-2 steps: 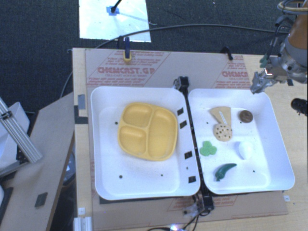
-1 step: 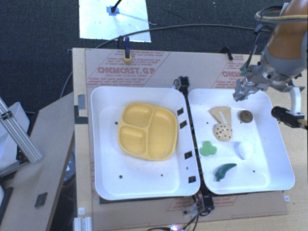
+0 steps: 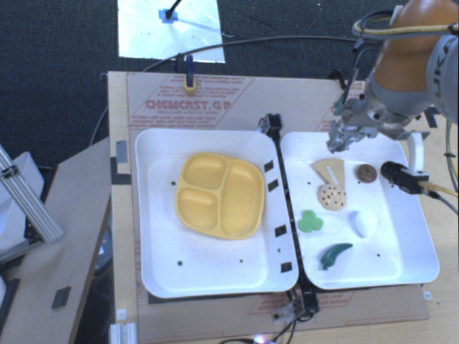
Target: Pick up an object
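The right bin (image 3: 416, 264) holds several small things. A tan wedge (image 3: 328, 169) lies near its far left, with a speckled round cookie (image 3: 332, 197) just in front of it. A brown disc (image 3: 366, 173) sits to the right of the wedge. Closer to the front lie a green leafy piece (image 3: 310, 221), a white egg (image 3: 365, 223) and a dark green pepper (image 3: 335, 254). My gripper (image 3: 338, 145) hangs over the far left part of this bin, just beyond the tan wedge, with nothing seen in it.
The left bin (image 3: 161, 264) holds a yellow divided plate (image 3: 220, 194) in its middle. A black hinged strip (image 3: 281, 199) runs between the two bins. A blue and yellow clamp (image 3: 189, 74) stands on the board behind the bins.
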Robot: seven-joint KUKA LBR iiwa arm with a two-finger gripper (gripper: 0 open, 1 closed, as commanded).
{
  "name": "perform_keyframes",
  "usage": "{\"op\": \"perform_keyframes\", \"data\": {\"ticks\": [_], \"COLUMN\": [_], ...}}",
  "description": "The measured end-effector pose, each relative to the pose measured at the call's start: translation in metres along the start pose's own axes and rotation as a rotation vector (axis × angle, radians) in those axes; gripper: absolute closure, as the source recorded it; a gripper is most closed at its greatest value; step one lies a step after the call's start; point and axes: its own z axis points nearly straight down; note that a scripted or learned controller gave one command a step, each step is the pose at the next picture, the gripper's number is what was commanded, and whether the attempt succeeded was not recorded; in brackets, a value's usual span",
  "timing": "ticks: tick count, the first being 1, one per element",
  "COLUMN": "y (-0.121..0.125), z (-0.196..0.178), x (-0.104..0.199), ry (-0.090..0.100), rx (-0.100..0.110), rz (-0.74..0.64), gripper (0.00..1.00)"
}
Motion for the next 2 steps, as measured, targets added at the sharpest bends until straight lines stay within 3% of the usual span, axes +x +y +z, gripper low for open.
{"op": "perform_keyframes", "data": {"ticks": [2], "y": [-0.033], "z": [0.006], "x": [0.105], "ry": [0.001], "rx": [0.002], "rz": [-0.001], "gripper": [1.0]}}
